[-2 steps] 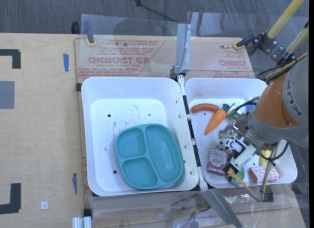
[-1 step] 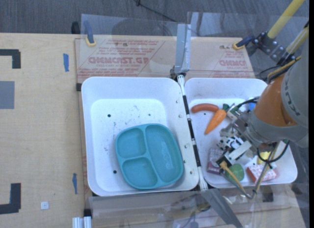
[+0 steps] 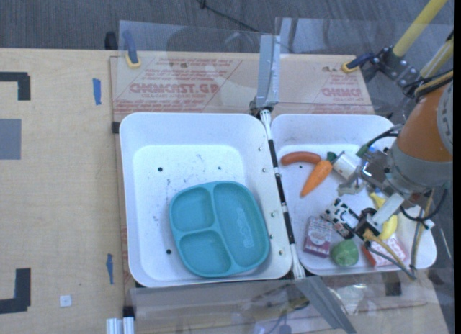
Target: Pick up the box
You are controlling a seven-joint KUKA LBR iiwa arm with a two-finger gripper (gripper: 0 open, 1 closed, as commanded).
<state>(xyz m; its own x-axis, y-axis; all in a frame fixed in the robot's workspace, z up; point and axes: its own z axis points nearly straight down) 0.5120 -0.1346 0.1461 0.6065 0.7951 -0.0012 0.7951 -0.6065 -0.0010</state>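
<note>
Pink and flat, the box point(image 3: 318, 235) lies in the right bin point(image 3: 317, 125) beside a green ball point(image 3: 346, 253). We see the gripper point(image 3: 358, 217) just to its right (whether its fingers are apart or together, we cannot tell).

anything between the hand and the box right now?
In the camera view, the hand hovers just right of the pink box. A small black-and-white item sits in that stretch, near the box's upper right corner; otherwise bare bin floor.

Bright even overhead light, soft shadows, slight blur, mild glare
</note>
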